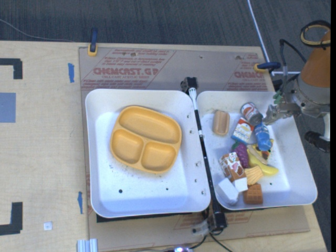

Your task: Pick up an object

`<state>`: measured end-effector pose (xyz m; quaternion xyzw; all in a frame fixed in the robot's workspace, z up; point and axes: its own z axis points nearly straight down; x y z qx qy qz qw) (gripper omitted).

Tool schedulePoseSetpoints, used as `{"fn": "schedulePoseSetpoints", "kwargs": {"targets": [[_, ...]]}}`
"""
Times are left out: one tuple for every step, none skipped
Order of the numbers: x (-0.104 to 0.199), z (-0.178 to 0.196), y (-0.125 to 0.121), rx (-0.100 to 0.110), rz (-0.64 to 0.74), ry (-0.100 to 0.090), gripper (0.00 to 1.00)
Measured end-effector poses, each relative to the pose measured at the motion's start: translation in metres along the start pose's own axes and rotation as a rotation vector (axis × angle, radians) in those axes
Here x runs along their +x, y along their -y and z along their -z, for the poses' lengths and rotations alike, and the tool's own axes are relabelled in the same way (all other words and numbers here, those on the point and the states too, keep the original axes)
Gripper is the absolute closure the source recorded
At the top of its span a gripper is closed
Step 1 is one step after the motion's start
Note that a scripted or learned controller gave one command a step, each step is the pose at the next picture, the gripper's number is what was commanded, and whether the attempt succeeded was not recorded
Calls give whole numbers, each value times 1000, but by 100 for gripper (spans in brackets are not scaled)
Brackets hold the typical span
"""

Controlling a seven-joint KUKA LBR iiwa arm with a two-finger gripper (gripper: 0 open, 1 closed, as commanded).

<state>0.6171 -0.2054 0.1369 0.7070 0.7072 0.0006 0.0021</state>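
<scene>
The right bin (294,156) holds a heap of toy food: a tan bread roll (221,123), a red and white can (248,111), a small carton (242,131), a blue bottle (262,137), purple grapes (242,154), a yellow banana (264,166), a brown snack pack (231,165), a white block (228,189) and a brown square piece (253,194). My gripper (272,113) hangs over the bin's far right part, just right of the can and above the blue bottle. I see nothing held in it.
The left bin (100,156) holds a yellow divided plate (146,139). A black divider rail (199,140) runs between the bins. The arm's orange band (317,70) and cables (315,33) stand at the right edge. A blue clamp (93,40) sits at the board's far left corner.
</scene>
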Motion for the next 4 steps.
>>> {"fn": "schedulePoseSetpoints", "kwargs": {"targets": [[0,0,0,0,0,0,0],[25,-36,34,-2,0,0,0],[25,-26,34,-4,-1,1,100],[77,60,101,4,1,-3,100]]}}
